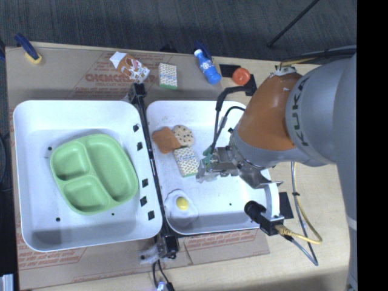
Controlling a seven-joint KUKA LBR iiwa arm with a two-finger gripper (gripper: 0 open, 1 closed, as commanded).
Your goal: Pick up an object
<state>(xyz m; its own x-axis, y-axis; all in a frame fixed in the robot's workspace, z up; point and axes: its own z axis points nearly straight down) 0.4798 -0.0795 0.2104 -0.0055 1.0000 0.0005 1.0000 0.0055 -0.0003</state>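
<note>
- Claw (206, 165) hangs low in the right bin (242, 214), just beside the patterned block (186, 160); I cannot tell if it is spread or pressed together.
- Step, as I judge: the approach. Next move calls for closing on the block, then lifting straight up.
- Count, largest first: two bins; one green tray (92, 171) in the left bin (30, 138); in the right bin one block, one brown piece (165, 140), one cookie (183, 134), one egg toy (180, 204).

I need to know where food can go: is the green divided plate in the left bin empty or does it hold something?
Empty. The green plate lies flat in the left bin, and all three of its compartments show only bare green surface.
</note>
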